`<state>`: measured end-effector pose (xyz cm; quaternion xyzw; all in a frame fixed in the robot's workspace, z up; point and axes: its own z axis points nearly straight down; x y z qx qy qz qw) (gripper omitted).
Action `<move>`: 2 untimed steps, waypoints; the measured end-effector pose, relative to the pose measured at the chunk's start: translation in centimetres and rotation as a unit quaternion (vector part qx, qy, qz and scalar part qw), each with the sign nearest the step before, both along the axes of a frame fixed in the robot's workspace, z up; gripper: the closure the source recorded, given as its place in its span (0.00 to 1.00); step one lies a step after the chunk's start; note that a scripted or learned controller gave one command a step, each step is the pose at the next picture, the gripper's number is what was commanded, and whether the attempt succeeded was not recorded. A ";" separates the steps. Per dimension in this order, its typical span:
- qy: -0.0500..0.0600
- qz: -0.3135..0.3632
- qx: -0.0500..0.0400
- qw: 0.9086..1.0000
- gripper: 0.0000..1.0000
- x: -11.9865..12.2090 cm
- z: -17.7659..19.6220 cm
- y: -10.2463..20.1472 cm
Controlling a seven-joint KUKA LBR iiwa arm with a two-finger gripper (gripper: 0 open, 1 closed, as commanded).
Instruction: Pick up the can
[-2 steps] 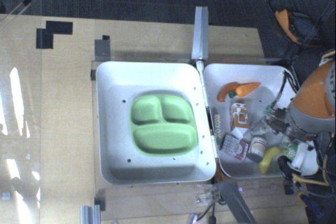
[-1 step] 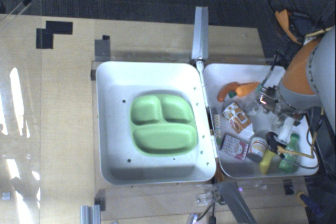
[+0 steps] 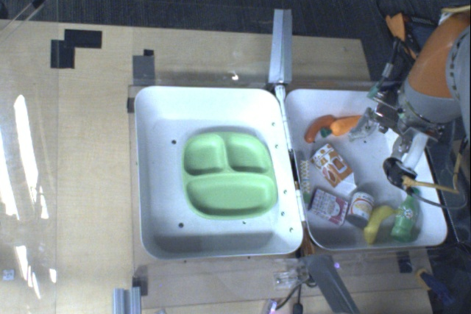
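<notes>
The can (image 3: 360,206) stands in the right bin (image 3: 372,162), down at the 6 o'clock side, with its round top facing up. A purple box (image 3: 329,206) sits tight against it at 9 o'clock. A yellow banana (image 3: 376,223) leans on it at 4 o'clock, and a green bottle (image 3: 405,220) lies just past the banana. A snack packet (image 3: 331,164) is near at 11 o'clock, and a carrot (image 3: 335,127) lies farther off at 12 o'clock. The gripper (image 3: 368,125) hangs by the carrot's end, well apart from the can, at about 12 o'clock from it. I cannot tell how wide it is open, and I see nothing in it. I think it needs to go toward 6 o'clock until it is right over the can, then come straight down. The free sides look like 12 and 6 o'clock, so squeezing there seems best, or the box and banana may get bumped. The left bin (image 3: 158,129) holds a green plate (image 3: 229,174), far from all this.
</notes>
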<state>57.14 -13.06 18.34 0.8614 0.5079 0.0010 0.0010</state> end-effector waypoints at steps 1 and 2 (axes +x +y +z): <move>-0.003 -0.059 0.000 0.998 0.00 -6.7 -9.6 -5.4; -0.003 0.130 -0.002 0.992 0.00 -3.8 -9.5 -6.3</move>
